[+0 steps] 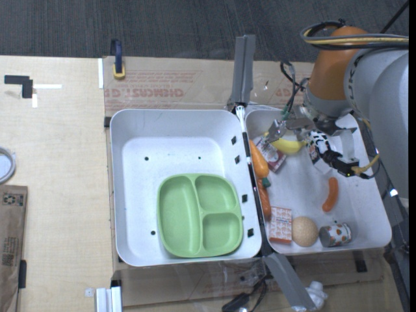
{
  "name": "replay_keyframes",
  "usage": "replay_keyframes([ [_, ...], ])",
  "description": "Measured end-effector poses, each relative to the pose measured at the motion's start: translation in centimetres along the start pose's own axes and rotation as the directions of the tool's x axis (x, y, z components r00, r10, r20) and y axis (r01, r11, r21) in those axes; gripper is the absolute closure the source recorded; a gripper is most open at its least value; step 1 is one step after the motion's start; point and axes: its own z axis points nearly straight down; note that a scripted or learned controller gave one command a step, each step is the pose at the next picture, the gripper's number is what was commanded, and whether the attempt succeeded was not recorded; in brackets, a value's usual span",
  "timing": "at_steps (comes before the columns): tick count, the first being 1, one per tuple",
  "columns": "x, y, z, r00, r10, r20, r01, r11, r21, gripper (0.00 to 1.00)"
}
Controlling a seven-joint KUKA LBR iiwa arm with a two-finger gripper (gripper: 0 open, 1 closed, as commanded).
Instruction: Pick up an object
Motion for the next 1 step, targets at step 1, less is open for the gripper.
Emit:
replay_keyframes([
  [1, 0.07, 0.14, -1.07, 1.0, 0.0, -0.002, 0.0, 1.0, -0.003, 1.0],
])
